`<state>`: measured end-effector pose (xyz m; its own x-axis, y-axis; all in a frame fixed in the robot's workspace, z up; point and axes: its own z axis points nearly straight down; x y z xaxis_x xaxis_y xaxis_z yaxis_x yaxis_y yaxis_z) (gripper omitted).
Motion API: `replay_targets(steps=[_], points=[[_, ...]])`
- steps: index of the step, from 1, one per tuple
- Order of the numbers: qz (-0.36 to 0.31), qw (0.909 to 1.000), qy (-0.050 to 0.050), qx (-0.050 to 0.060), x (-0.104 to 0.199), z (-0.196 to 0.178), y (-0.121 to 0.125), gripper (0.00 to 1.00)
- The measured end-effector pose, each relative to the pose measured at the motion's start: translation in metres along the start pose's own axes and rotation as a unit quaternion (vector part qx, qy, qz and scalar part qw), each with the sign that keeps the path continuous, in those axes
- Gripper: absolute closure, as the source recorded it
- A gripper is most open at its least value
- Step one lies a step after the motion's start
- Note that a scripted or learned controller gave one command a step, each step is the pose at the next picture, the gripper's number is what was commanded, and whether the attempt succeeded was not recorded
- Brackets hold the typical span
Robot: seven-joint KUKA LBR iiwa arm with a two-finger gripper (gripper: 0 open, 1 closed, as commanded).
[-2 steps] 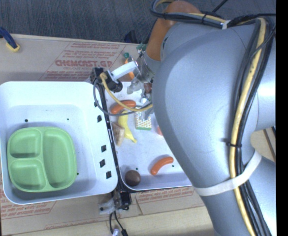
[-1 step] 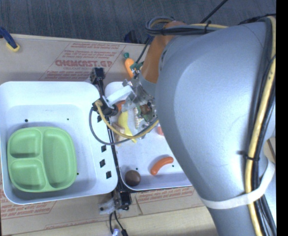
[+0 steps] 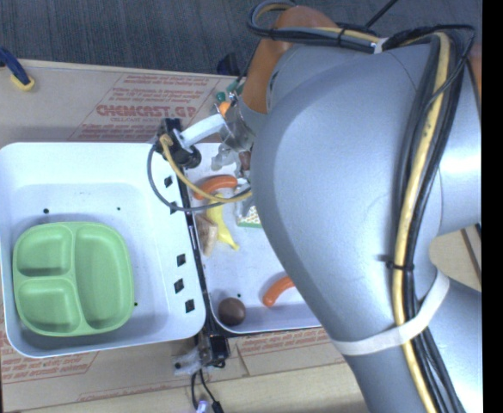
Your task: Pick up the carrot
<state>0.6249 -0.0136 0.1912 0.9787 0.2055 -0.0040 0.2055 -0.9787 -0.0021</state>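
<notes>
Carrot (image 3: 276, 292) lies near the right bin's (image 3: 249, 315) lower edge, long axis toward two o'clock, at about six o'clock from the gripper (image 3: 230, 149), whose jaw state I cannot tell.

Green divided plate (image 3: 72, 275) in left bin (image 3: 79, 166); brown ball (image 3: 230, 311), banana (image 3: 221, 231) in right bin

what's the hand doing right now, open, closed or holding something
Hand: cannot be told; the arm covers most of it.
</notes>
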Motion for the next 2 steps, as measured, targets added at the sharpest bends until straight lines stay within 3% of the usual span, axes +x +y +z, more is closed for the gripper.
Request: replay_targets(steps=[1,2], points=[[-0.017,0.9999,-0.001,0.0,-0.039,0.0,-0.051,0.0],[-0.001,1.0,-0.001,0.0,-0.063,-0.027,-0.105,0.0]])
